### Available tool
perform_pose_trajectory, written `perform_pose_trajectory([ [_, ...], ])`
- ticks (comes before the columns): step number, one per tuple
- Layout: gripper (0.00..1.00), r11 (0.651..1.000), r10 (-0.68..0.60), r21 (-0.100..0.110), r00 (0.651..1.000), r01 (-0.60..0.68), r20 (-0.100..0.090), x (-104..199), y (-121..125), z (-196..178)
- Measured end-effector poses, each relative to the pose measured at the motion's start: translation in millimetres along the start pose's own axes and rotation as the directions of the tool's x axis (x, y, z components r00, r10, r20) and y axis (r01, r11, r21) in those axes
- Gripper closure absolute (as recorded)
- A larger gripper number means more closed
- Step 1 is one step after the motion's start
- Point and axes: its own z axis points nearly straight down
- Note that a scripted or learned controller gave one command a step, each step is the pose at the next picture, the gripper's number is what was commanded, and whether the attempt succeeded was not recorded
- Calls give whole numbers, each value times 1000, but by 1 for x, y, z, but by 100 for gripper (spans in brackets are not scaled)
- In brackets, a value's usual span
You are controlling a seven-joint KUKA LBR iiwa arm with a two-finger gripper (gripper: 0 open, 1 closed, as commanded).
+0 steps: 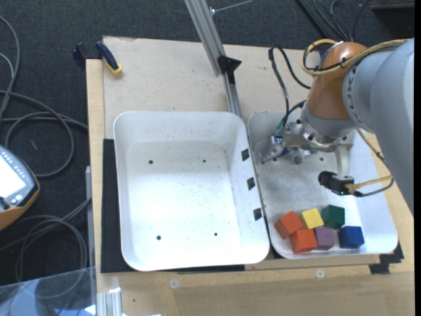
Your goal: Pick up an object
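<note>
Several small blocks lie clustered at the near end of the right bin: an orange block, a yellow one, a green one, a red-orange one, a purple one and a blue one. My gripper hangs low over the far left part of the same bin, well apart from the blocks. The orange wrist band and the grey arm reach in from the right above it. Nothing shows in the gripper's grasp.
The left bin sits beside the right one, with black clips along the shared edge. A slanted metal pole rises behind the bins. A blue and yellow clamp lies at the bench's far left corner. Cables trail off the wrist.
</note>
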Motion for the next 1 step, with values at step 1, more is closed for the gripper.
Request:
perform_pose_trajectory([
  [1,0,1000,2,-14,1000,-2,4,-64,34,-6],
])
